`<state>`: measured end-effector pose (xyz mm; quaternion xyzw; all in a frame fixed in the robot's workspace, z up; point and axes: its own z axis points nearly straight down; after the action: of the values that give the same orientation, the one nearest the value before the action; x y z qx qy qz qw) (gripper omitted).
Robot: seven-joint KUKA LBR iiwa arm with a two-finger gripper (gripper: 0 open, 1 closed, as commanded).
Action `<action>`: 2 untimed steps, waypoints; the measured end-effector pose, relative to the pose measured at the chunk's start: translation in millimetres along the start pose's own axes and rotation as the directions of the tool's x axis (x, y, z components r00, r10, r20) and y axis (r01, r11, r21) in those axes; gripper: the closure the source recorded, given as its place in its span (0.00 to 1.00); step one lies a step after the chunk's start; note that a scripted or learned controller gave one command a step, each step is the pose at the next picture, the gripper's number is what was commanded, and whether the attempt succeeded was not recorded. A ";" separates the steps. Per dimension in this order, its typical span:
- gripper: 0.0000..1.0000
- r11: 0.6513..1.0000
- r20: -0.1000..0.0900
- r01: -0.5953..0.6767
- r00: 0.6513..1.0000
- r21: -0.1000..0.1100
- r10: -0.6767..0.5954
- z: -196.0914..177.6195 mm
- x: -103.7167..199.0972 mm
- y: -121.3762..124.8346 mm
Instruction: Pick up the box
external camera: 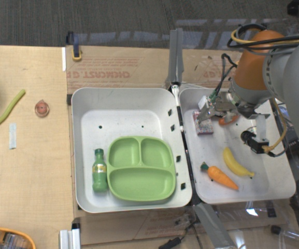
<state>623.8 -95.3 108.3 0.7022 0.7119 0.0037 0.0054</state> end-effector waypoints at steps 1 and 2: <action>0.00 0.999 -0.002 0.053 0.999 0.012 -0.053 7.2 -4.2 16.3; 1.00 0.998 0.001 0.054 0.999 0.014 -0.054 -1.5 -6.6 15.7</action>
<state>639.5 -101.7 110.0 0.6828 0.7306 -0.0020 0.0011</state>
